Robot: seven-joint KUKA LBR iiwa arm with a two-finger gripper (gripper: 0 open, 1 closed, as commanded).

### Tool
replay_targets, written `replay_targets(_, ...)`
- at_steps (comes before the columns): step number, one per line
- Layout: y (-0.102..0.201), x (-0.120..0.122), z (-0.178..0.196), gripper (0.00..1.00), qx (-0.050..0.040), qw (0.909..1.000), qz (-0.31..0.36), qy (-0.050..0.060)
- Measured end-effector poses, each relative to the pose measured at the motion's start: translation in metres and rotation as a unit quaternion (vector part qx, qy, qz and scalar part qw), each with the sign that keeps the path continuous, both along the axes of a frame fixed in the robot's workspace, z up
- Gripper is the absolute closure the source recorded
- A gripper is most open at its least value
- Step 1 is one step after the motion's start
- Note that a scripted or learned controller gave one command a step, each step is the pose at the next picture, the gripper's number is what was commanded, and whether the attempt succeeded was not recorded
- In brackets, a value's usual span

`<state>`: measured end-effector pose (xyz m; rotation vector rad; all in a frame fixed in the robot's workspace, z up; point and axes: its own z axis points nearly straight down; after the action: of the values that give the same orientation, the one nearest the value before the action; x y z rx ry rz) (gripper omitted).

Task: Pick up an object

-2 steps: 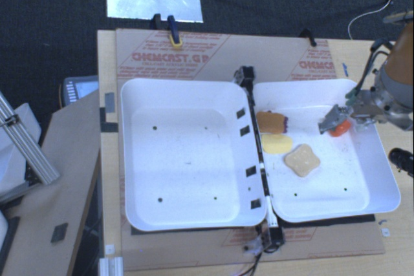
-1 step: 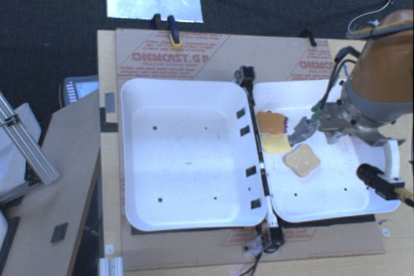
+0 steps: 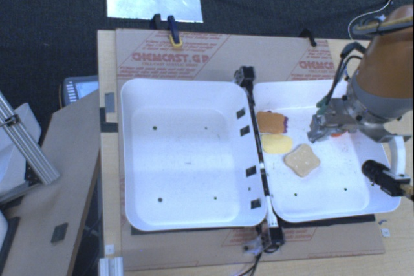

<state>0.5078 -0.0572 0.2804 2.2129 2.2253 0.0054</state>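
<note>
Arm in from frame right, gripper (image 3: 321, 128) low over the right bin (image 3: 362, 203), mid-right of frame. Can't tell how far the jaws are open, nor whether they have anything; something small and red (image 3: 337, 134) shows just beside them, unclear what.

Candidates, all in the right bin's left half, left of the gripper: orange-brown piece (image 3: 272, 121) against the divider wall, yellow flat piece (image 3: 277, 144) just below it, tan bread-like slice (image 3: 302, 160) lower down.

Left bin (image 3: 187, 158) holds nothing to pick.

Suggest the tan slice: away from the wall, room on both sides. Centre over it, descend straight, close across its narrow width, lift vertically.
</note>
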Motion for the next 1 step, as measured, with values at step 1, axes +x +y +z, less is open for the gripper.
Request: replay_targets(1,0.0849,0.0056,0.0443,1.0,0.0014,1.0,0.004,-0.001)
